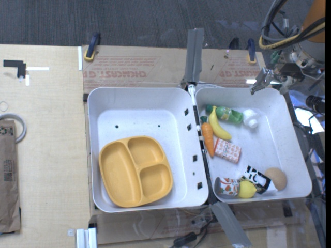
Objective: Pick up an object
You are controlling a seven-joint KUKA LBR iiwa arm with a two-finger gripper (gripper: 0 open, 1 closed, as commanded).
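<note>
Hovering over the far right corner of the right bin (304, 156): gripper (262, 83), above the rim, well apart from everything below. Whether clenched or released, cannot tell at this slant; nothing seen in its grasp. Probably parked high and clear so as to descend straight onto a chosen target.

Candidates all in the right bin, crowded along its left wall and near edge, likely as tumbled there rather than arranged. Lying flat: banana (220, 127), long axis running far to near and drifting right at the near tip, curve bulging right. Just beside it on the left, carrot (207, 139), roughly parallel, long axis far to near, hugging the wall. Across the far end of both, green bottle (228, 114) on its side, long axis left to right. Near the banana's near tip, red and white box (228, 151), flat and skewed. At the near edge, lemon (247, 189) packed among neighbours, hard to separate.

In the left bin (91, 138), yellow divided plate (135, 170), near left, flat.

No pick begun yet; banana probably easiest, gripped across its short width.
</note>
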